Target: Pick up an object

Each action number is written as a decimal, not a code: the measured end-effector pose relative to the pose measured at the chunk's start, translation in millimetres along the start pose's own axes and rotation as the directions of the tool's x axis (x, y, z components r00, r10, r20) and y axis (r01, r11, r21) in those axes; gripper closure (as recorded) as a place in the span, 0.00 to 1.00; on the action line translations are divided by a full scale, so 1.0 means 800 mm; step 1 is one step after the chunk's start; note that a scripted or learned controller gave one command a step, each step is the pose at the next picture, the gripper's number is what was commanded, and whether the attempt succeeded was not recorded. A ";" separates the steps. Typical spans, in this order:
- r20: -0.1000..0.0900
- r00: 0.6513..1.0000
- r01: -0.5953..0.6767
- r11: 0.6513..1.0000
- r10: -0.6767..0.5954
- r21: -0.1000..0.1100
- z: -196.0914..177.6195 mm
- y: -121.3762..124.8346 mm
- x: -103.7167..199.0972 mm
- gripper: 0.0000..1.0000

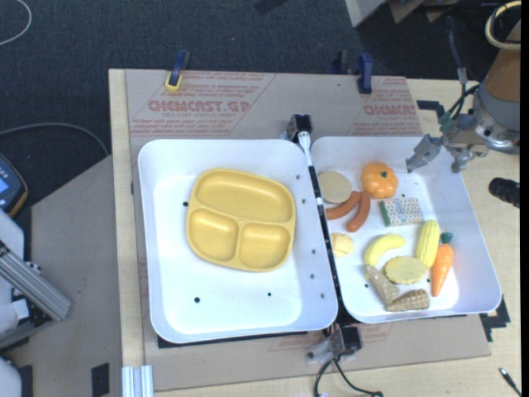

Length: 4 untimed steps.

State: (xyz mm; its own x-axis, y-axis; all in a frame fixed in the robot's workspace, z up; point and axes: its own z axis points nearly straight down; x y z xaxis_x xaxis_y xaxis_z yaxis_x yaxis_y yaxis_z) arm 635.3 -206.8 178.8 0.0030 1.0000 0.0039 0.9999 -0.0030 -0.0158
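Bright, even light; perhaps slightly soft.

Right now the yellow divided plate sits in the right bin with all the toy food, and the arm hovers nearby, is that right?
Not quite. The camera view shows the yellow divided plate in the left bin; the toy food, such as the carrot, is in the right bin. The gripper does hover nearby.
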 end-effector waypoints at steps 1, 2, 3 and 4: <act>0.004 1.000 0.003 1.000 -0.003 -0.015 -0.012 0.004 0.001 0.00; 0.003 1.000 0.003 1.000 -0.003 -0.010 0.047 -0.006 -0.001 0.00; 0.003 1.000 0.004 1.000 -0.004 -0.011 0.113 -0.006 -0.001 0.00; 0.005 1.000 0.004 1.000 -0.004 -0.017 0.095 -0.004 -0.001 1.00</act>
State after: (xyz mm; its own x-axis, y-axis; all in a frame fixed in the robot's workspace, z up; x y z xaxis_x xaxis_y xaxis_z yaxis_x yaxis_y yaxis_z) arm 631.0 -207.1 102.5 -0.0012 1.0000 -0.0012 1.0000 0.0012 0.0015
